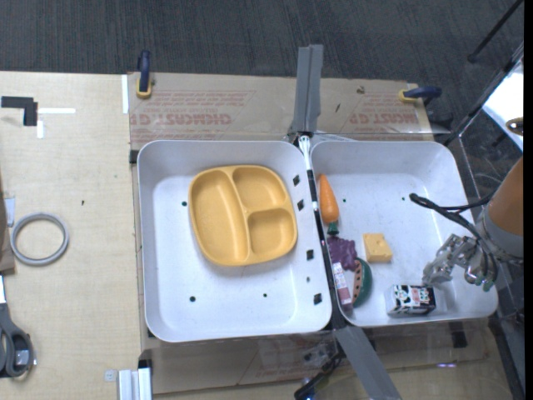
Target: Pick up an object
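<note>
My gripper [441, 267] hangs low at the right side of the right bin [391, 161], its fingers spread open with nothing between them. A small black-and-white carton [412, 299] lies just below and left of it. A yellow cheese block [377, 247] sits in the bin's middle. An orange carrot [328, 200] lies along the bin's left wall, with purple grapes [342, 250] and a watermelon slice [361, 282] below it.
The left bin [162, 248] holds a yellow divided plate [243, 214]. A grey tape ring [37, 238] and scissors [12, 348] lie on the bench at far left. A black cable [441, 205] arcs over the right bin near the arm.
</note>
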Available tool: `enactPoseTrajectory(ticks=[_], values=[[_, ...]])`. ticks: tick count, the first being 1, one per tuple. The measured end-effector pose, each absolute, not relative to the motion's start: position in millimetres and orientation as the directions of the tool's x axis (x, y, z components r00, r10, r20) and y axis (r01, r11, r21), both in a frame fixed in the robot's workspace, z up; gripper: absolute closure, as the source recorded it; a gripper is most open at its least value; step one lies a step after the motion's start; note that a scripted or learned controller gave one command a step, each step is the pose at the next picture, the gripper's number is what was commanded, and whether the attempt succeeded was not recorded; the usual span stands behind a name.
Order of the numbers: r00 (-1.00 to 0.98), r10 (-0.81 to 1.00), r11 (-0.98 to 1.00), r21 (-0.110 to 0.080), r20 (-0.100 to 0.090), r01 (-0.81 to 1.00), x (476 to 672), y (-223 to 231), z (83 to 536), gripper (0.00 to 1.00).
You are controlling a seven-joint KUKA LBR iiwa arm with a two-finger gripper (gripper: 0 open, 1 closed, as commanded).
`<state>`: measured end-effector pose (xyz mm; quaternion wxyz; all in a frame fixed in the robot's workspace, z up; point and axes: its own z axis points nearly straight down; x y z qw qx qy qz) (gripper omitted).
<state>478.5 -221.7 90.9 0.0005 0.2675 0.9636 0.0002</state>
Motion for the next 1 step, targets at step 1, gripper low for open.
enactPoseTrajectory(ticks=[1], values=[[-0.784,0.621,0.784,0.0,-0.001,0.621,478.5,-221.8,90.9,1.0]])
